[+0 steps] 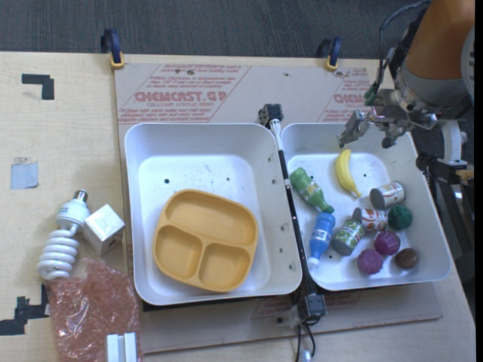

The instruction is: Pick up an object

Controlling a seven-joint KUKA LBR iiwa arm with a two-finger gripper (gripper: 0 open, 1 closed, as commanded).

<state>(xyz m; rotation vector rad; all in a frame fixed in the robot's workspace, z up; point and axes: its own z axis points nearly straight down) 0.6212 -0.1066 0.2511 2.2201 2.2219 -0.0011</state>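
Bottles [309,190], two; one banana [346,172]

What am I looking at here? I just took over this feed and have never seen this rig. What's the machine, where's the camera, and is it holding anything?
One fixed camera looks down at a slant on a bench with two shallow white bins. The grey and orange machine at the upper right is a robot arm; its gripper hangs open over the right bin's far edge, with nothing between its fingers. Its job is to pick up an object.

The left bin holds a yellow divided tray. The right bin holds a banana, a green bottle, a blue bottle, small cans and toy fruits. The banana lies nearest the gripper.

On the bench left of the bins lie a spiral bulb, a small white box and a crumpled reddish bag.
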